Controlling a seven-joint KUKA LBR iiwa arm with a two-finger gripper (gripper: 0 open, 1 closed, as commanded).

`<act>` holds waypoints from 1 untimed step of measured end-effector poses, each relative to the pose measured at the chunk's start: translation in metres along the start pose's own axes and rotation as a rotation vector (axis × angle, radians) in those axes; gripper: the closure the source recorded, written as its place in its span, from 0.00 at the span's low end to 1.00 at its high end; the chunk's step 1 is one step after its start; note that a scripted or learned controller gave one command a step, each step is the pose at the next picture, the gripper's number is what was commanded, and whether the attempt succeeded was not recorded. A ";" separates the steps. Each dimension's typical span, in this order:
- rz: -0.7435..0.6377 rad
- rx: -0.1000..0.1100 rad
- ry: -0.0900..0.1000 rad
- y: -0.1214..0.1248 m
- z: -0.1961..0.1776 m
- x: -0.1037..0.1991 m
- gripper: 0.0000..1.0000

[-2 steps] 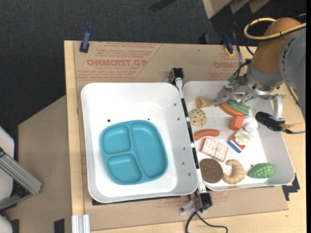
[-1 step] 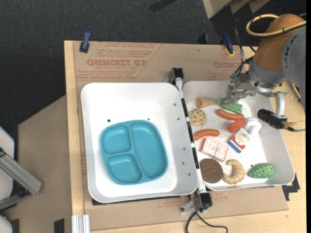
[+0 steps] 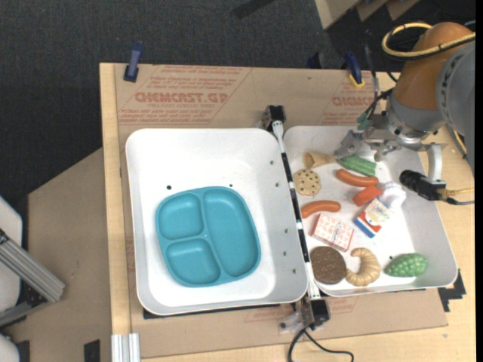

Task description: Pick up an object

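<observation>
green plastic is what sits nearest the tool: a toy cucumber [image 3: 356, 165] lies in the right bin [image 3: 441, 236], toward its twelve o'clock end, and the gripper [image 3: 365, 143] hangs just beside it on the one o'clock side. the cucumber's long axis runs roughly from ten o'clock to four o'clock across the bin floor, so i judge a grasp would go best with the pinch set across that line, from about one to seven o'clock. metal parts of the gripper splay out above the cucumber, but whether the tool is spread or pressed together i cannot tell at this slant, and nothing is seen pinched in it.

other candidates lie farther off toward six o'clock. an orange sausage [image 3: 356, 177] touches the cucumber on its six o'clock flank and lies almost parallel to it, which could crowd a descent. a second sausage [image 3: 321, 208] sits near the bin's nine o'clock wall, below a cookie [image 3: 306, 181]. a croissant [image 3: 364, 266] and a green bumpy piece [image 3: 407, 264] rest at the six o'clock end, well apart from the tool.

the left bin [image 3: 147, 164] holds a teal divided tray [image 3: 207, 234], far off at nine o'clock.
</observation>
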State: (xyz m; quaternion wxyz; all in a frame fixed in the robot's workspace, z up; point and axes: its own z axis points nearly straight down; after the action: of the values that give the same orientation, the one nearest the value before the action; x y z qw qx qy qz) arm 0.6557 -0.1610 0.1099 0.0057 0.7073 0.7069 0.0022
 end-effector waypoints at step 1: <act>-0.003 -0.004 0.002 -0.017 0.019 0.000 0.00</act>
State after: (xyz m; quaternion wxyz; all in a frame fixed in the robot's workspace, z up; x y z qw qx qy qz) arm 0.6390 -0.1608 0.0910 0.0064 0.7062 0.7079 0.0040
